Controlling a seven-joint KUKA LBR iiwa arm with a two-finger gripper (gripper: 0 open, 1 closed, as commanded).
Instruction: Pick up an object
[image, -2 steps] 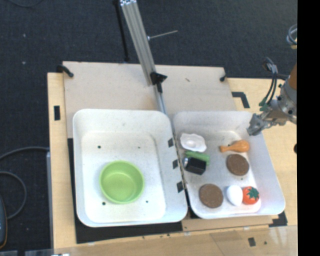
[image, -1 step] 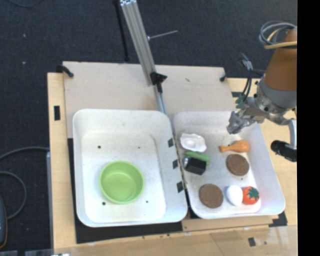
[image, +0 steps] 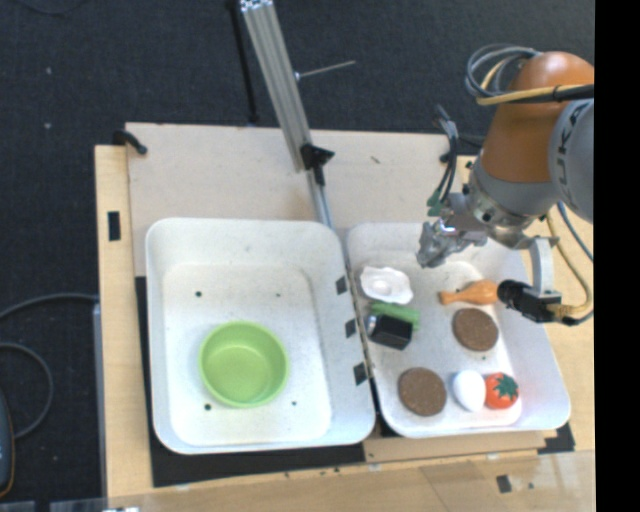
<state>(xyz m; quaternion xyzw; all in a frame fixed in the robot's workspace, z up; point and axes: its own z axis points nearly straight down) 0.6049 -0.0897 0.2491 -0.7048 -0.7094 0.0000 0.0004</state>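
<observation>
The gripper (image: 437, 250) hangs over the far part of the right bin (image: 552, 385), above bare white floor; nothing sits between its tips, and whether they stand apart or together I cannot tell from this slant; the task names no one object, so the nearest candidates matter most; a crumpled white piece (image: 386, 285) lies just beside and nearer the camera than the gripper, close to the wall between the bins; an orange toy (image: 472, 294), shaped like a drumstick or carrot, lies just right of it; past those sit a dark block with a green top (image: 391, 327), two brown discs (image: 475, 330) (image: 422, 391), a white egg (image: 468, 390) and a red strawberry (image: 501, 391) touching the egg; the left bin (image: 170, 250) holds a green bowl (image: 243, 363); my guess is that the orange toy is light, stiff plastic, smooth and apt to roll, so closing across its thick middle looks safest; the white piece looks soft and would likely give under a pinch; the discs lie flat and offer little edge
</observation>
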